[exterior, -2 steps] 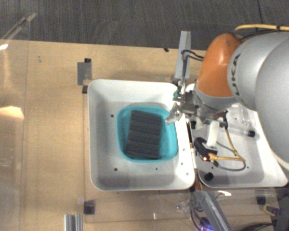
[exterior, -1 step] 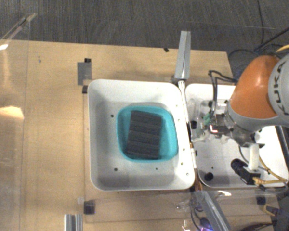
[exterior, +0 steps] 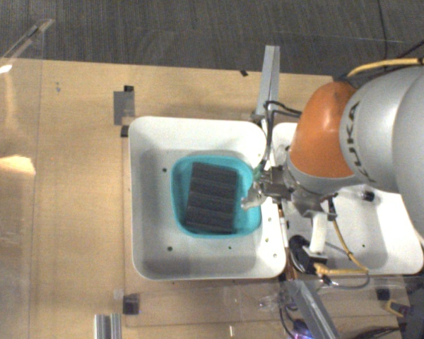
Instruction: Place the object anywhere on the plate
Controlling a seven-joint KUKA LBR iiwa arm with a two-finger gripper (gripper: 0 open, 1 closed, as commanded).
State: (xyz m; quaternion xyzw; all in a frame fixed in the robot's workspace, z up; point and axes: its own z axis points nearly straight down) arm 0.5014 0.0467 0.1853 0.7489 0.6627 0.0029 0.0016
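Wooden bench (exterior: 71, 210), two white bins (exterior: 148, 189); "KUKA"-lettered grey arm (exterior: 389, 133) over dark ribbed block (exterior: 212, 196) on teal plate (exterior: 180, 189), gripper (exterior: 258, 189) finger state untellable.

Dark ridged block (exterior: 212, 196) lies flat on the teal plate (exterior: 179, 189).

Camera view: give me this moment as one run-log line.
object: dark ridged block lying on teal plate | plate: in left bin | gripper: at plate's right edge | arm: over right bin
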